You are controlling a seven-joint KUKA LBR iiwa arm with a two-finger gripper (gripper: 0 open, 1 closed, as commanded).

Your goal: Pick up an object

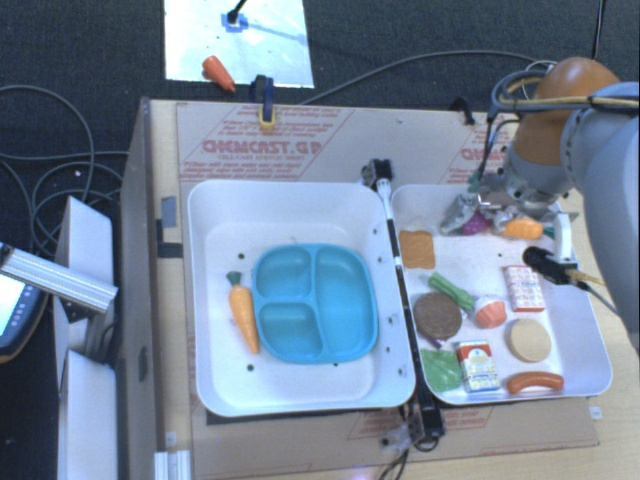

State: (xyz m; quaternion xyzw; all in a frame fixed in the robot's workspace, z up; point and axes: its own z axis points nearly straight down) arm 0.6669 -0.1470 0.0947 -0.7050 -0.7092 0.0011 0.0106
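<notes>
Blue divided plate [315, 303] in white left bin [215, 268]; orange carrot [243, 313], green top, at plate's 9 o'clock. Right bin [590, 353] white: brown disc [437, 316], tan square [417, 249], cream round [529, 340], red-orange sausage [534, 381], green leaf [441, 369]. Arm [600, 138] grey, orange band.

Around my brown cardboard-topped bench [300, 133] lies dark grey carpeted floor [80, 38], crossed by thin black cables [60, 158]. A shiny silver square sheet [240, 28] sits on it behind the bench; white boxes [85, 268] stand at its left.
</notes>
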